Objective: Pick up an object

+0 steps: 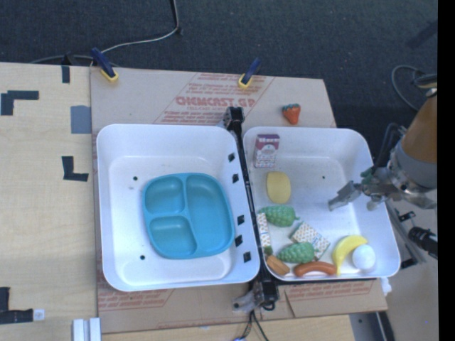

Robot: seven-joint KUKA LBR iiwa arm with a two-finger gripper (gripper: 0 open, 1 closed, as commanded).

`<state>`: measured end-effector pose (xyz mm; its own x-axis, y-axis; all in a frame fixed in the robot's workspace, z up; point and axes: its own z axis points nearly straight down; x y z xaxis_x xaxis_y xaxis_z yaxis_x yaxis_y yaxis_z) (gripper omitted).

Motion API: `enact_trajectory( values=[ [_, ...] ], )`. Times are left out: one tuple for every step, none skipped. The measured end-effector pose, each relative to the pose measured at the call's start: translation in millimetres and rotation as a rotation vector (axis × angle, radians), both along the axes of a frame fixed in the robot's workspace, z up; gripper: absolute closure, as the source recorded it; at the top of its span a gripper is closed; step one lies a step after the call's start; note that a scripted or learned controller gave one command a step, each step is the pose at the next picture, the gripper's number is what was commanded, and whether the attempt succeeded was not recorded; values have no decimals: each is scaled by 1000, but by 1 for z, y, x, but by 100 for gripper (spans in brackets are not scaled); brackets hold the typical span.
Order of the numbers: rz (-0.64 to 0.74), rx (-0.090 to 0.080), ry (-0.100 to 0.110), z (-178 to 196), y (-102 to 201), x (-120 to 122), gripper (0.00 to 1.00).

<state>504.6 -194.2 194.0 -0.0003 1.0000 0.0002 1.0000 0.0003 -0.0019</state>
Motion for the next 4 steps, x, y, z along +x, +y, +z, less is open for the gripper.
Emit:
enact_trajectory(
  values=[
    [2,1,1,-32,85,17,0],
    [2,1,-1,-10,140,64,0],
    [0,-1,0,-10,127,62,0],
    [1,0,-4,-108,96,66,0]
  ],
)
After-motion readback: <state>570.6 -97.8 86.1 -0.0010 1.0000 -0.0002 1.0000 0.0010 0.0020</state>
